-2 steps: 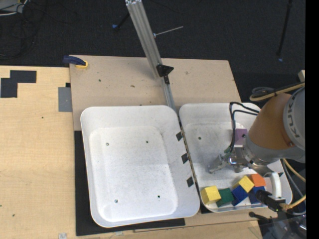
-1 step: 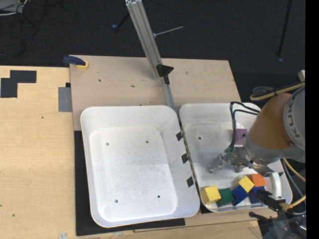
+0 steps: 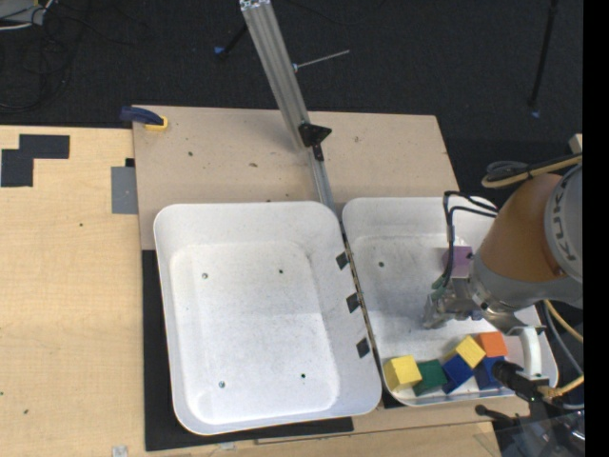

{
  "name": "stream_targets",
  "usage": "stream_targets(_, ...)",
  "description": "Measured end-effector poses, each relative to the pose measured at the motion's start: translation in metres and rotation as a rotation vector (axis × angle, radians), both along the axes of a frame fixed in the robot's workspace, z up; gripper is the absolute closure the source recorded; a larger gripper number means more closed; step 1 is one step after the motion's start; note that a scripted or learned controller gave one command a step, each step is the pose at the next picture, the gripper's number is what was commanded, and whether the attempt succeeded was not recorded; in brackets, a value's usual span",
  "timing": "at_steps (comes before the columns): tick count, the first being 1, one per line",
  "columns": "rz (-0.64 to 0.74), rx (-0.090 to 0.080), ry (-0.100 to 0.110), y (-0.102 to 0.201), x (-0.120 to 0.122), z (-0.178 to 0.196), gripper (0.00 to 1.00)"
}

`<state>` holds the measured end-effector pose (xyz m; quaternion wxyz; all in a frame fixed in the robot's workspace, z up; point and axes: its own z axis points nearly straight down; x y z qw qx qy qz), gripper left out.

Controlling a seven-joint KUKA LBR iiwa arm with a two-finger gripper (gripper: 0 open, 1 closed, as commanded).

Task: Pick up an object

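Note:
Several small blocks lie along the near edge of the right bin (image 3: 400, 246): a yellow block (image 3: 403, 370), a green block (image 3: 430, 377), a second yellow block (image 3: 469, 351), a blue block (image 3: 458, 373) and an orange block (image 3: 492, 343). A purple block (image 3: 461, 259) sits further back, beside the arm. My gripper (image 3: 440, 314) hangs low over the right bin's floor, a little behind and left of the block cluster. The arm's wrist covers much of it.
The left bin (image 3: 247, 312) lies beside the right one, with black clips (image 3: 354, 303) along the shared rim. An aluminium rail (image 3: 284, 84) slants up behind the bins. A blue and yellow clamp (image 3: 145, 117) sits at the board's far left corner.

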<state>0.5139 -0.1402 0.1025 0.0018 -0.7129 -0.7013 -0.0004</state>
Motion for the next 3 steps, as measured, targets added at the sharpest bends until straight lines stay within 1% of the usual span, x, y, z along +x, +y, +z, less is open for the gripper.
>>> stream_targets(1,0.022,-0.003,-0.005,0.004,-0.001,0.062,1.00)
stream_targets(2,0.018,-0.004,-0.006,0.009,0.003,0.123,1.00)
stream_targets(3,0.018,-0.003,-0.002,0.007,0.004,0.139,1.00)
